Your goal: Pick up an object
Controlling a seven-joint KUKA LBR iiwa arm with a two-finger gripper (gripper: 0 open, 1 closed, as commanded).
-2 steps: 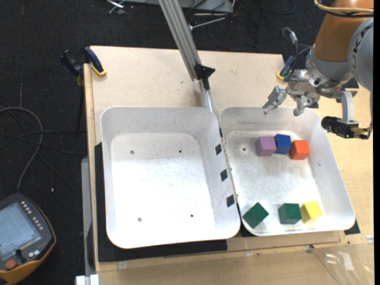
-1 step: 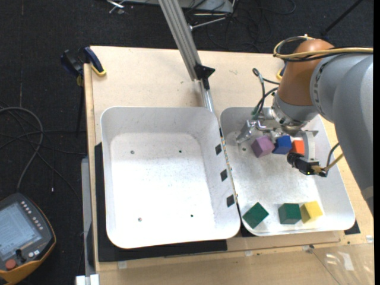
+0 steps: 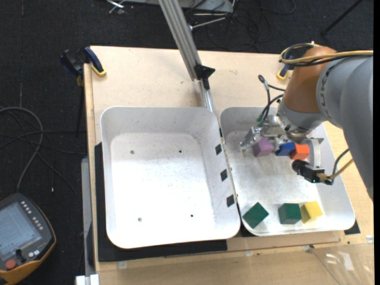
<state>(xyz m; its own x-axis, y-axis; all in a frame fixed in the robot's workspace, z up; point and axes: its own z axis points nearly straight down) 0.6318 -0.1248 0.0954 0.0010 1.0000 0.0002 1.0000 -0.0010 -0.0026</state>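
**In the right bin, my hand low over the purple block**

In the right bin [image 3: 332,215], up by its far wall, I have my hand [image 3: 259,140] down among a small cluster of blocks. The purple block [image 3: 262,148] sits right at my fingertips, touching or nearly so; whether my fingers are spread, closed on nothing, or actually pinching it, I cannot tell from this slant, because my own wrist and the cabling cover the gap. I would not claim a hold.

Just beside the purple block, on the side away from the left bin [image 3: 119,129], lie a blue block [image 3: 286,149] and an orange block [image 3: 302,151], crowded together under my wrist. That crowding is, I judge, why I come in at the purple one: it is the outermost of the three, with open bin floor on its free side for a finger.

Well apart from the purple block, along the near rim, stand a dark green block [image 3: 255,215], a second green block [image 3: 289,213] and a yellow block [image 3: 312,211], those two touching.

The risk, as I see it, is nudging the blue neighbour on closing.
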